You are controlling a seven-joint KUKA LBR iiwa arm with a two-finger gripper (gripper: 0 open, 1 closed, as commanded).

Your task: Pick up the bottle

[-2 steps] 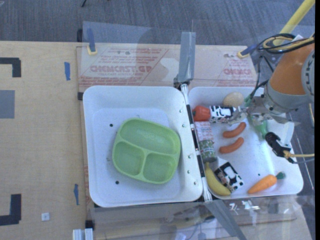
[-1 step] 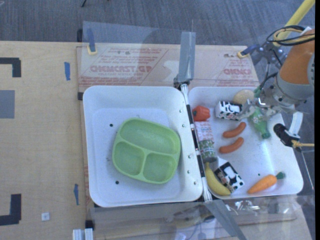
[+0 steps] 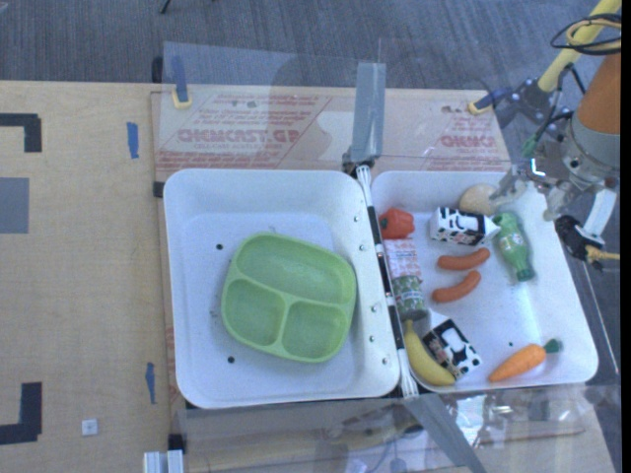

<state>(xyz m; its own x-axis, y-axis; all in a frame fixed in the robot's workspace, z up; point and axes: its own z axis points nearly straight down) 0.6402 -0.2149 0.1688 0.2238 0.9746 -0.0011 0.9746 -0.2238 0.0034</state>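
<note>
Two white bins sit side by side on a wooden bench point(image 3: 79, 294). At frame left, the left bin point(image 3: 187, 205) holds a green divided plate point(image 3: 288, 297) with open floor around it. At right, the crowded right bin point(image 3: 567, 313) holds the green bottle point(image 3: 513, 247) near its upper right edge. Above it, the gripper point(image 3: 537, 190) hangs at upper right, whether released or clenched I cannot tell.

Arm point(image 3: 599, 106) cut off by right edge; gripper point(image 3: 537, 193) fingers too blurred to read; banana point(image 3: 426, 358) partly hidden behind bin divider.
</note>
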